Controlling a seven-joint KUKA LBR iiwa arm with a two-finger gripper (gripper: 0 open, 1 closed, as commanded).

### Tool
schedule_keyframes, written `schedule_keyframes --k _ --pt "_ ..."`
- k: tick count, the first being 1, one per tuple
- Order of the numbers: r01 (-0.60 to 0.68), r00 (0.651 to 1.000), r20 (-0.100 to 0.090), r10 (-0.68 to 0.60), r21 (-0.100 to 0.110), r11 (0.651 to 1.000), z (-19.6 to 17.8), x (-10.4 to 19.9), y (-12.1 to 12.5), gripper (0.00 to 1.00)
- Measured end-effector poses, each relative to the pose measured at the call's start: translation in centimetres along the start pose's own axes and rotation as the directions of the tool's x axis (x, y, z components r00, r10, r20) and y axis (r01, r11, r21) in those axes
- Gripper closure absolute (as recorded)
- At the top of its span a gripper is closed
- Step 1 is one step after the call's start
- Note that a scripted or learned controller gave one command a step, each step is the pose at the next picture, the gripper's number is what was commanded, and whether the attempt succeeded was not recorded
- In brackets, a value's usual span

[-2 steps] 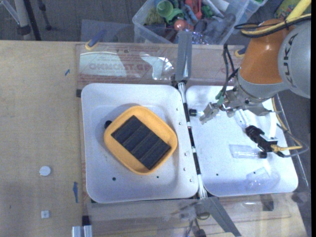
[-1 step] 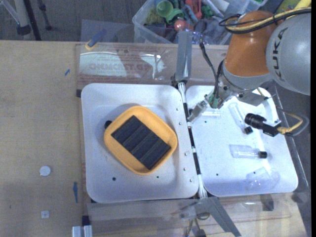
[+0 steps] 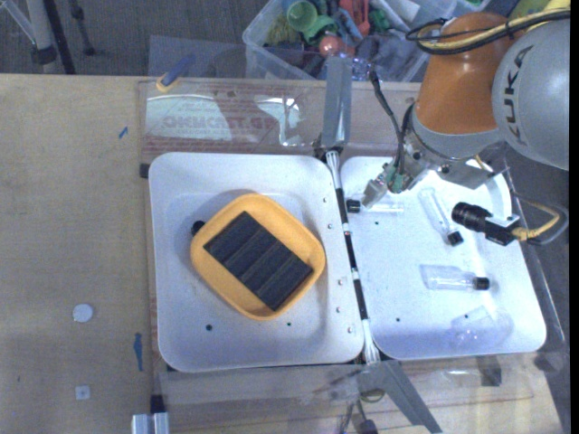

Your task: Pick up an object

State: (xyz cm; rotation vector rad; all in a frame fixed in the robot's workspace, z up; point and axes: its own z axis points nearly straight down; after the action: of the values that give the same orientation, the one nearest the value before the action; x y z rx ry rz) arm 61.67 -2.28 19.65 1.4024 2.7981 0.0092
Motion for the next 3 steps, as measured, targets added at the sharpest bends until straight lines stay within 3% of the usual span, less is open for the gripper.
schedule_keyframes --k 1,2,3 --pt "-0.266 0.964 -0.001 0.266 0.008 0.964 -4.86 -1.36 -4.75 1.0" --pt "-0.266 0.964 -0.001 0.266 0.008 0.964 -4.86 -1.36 -4.75 0.0" --pt "-0.266 0.964 -0.001 0.266 0.008 0.964 -4.86 -1.36 -4.75 0.0"
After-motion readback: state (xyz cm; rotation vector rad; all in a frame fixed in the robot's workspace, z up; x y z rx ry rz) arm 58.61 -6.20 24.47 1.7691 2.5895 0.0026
